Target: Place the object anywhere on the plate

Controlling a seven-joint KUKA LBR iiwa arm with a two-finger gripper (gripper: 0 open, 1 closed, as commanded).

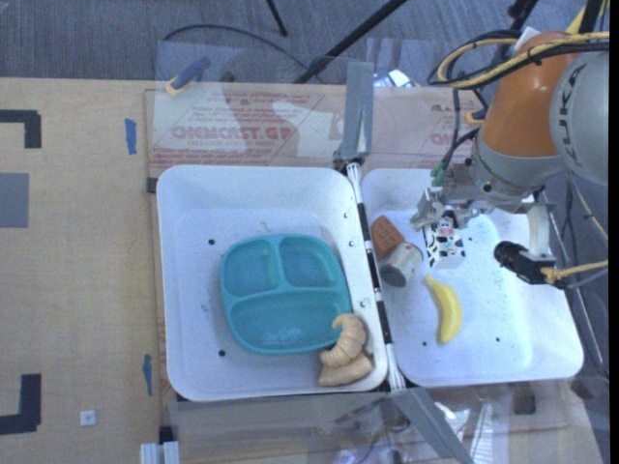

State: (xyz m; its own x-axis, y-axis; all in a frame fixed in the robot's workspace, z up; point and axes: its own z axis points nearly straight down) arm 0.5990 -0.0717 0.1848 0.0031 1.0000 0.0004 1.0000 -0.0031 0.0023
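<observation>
On the bench: 2 shallow white bins sit side by side, touching along a shared middle edge.
Arm: the grey KUKA arm (542,104) with its orange band reaches in from the right and hangs over the upper part of the right bin.
Left bin: the left bin (184,259) holds a plate and a pastry.
Right bin: the right bin (542,336) holds 4 loose things under and beside the arm.
Plate: the teal plate (282,294) has 3 compartments and lies flat near the middle of the left bin; nothing rests in its compartments.
Croissant: the tan croissant (345,350) lies at the plate's lower right corner, overlapping the rim, mostly on the bin floor.
Gripper: the gripper (437,209) points down over the upper left of the right bin; whether it is spread or closed cannot be told from this angle, and nothing can be seen held in it.
Banana: the yellow banana (445,308) lies on the right bin floor, below the gripper and apart from it.
Brown block: a reddish-brown block (387,233) lies by the right bin's left wall.
Grey cylinder: a grey cylinder (399,263) lies tipped just below the block, touching it.
Spotted object: a small black-and-white object (446,245) sits just under the gripper.
</observation>
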